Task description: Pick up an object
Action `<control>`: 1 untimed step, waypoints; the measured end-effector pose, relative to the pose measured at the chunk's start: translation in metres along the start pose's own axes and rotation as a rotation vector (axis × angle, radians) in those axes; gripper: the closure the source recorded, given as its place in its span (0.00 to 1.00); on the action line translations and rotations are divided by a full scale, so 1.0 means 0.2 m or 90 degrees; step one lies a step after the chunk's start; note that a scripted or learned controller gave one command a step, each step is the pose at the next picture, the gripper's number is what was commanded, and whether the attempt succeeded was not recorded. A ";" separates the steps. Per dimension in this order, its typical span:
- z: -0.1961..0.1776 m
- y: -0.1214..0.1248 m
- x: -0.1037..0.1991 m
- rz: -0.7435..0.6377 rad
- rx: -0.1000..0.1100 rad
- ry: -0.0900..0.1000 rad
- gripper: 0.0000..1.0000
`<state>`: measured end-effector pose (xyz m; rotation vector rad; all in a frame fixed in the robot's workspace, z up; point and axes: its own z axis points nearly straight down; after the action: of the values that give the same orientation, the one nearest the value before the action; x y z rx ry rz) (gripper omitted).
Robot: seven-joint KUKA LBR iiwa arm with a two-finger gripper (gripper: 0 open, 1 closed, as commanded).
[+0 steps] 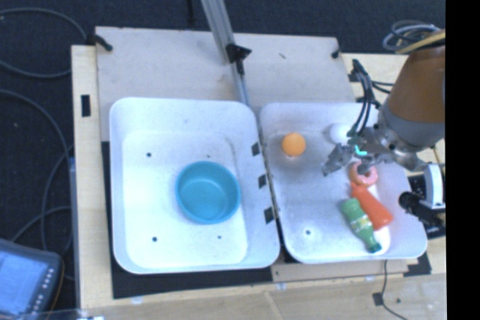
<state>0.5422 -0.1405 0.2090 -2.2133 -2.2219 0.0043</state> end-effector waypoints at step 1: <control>-0.02 0.01 0.00 0.000 -0.004 0.000 0.00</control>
<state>0.5434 -0.1406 0.2120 -2.2162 -2.2257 -0.0016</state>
